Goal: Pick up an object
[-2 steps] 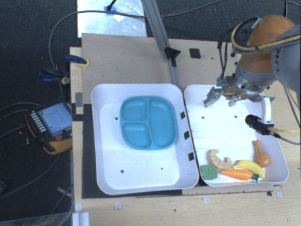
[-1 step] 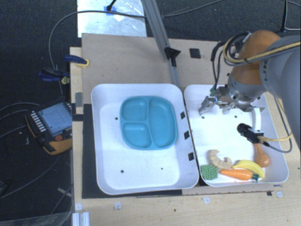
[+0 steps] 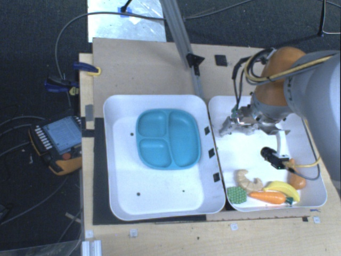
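Carrot, banana and three smaller pieces make up the objects on offer, all bunched along the near edge of the right bin, well apart from the fingers. The fingers hang over the far left part of that same bin, close to the wall it shares with its neighbour; whether they are apart or together cannot be told, and nothing shows between them. Behind them the grey arm rises toward the right, with its orange band above the wrist. Nearer the camera, a beige lumpy piece lies just beside a green piece, the carrot rests against the front of the banana, and an orange round piece sits at the banana's right end. The left bin holds a blue divided plate, lying flat near its middle. Both bins rest on the brown tabletop
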